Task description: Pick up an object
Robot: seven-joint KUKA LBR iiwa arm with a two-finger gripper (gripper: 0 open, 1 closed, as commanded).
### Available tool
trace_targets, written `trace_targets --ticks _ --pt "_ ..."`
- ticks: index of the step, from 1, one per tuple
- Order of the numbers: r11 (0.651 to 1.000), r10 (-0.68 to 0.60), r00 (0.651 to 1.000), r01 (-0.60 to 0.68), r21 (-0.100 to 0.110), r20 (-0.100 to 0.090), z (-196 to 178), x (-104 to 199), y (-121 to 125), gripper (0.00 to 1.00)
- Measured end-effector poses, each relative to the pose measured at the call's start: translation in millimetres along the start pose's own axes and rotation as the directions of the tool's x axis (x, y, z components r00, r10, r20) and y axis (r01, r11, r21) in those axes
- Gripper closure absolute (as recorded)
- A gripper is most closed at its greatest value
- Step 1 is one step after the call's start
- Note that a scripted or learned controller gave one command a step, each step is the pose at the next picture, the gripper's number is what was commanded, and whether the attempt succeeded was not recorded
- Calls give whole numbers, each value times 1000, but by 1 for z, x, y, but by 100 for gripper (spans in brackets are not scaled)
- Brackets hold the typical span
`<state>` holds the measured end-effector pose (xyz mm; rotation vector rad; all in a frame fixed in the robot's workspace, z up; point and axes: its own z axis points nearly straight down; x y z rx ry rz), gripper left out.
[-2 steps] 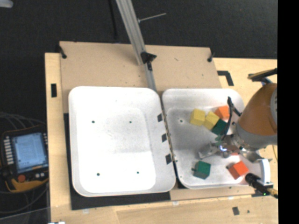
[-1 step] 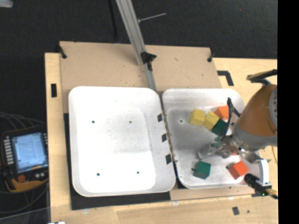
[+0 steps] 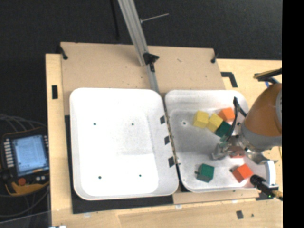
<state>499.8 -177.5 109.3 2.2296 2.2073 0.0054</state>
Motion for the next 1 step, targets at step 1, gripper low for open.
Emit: trace_targets --ticks 1 --pt "1000 -6 1000 6 -1 2 -45 -8 2 100"
